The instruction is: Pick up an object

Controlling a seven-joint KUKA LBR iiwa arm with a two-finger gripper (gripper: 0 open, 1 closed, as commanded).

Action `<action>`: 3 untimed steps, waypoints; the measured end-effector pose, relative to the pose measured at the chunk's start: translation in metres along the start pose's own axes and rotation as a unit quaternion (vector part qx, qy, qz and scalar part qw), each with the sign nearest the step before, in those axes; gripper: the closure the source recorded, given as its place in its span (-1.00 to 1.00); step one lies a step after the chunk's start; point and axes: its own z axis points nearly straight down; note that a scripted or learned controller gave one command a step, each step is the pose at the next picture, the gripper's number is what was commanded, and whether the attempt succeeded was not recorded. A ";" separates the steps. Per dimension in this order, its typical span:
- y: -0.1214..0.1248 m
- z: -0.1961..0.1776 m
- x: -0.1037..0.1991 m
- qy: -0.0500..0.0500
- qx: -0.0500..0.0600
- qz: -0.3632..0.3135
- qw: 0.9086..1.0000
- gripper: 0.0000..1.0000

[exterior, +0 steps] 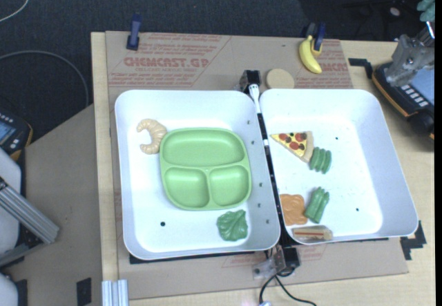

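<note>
I am staging the approach — pincer [413, 56] parked at the right edge, opening indeterminate. Next move requires descending over the triangular toy pizza slice [294, 143] in the right white bin [387, 159].

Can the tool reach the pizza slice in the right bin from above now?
Probably yes. The pizza slice lies flat and uncovered in the right bin. Only a green vegetable lies close beside it.

A green divided plate [205, 175] lies in a white bin [131, 159].
</note>
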 end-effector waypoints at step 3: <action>-0.002 0.077 -0.007 0.000 0.011 0.002 1.000 1.00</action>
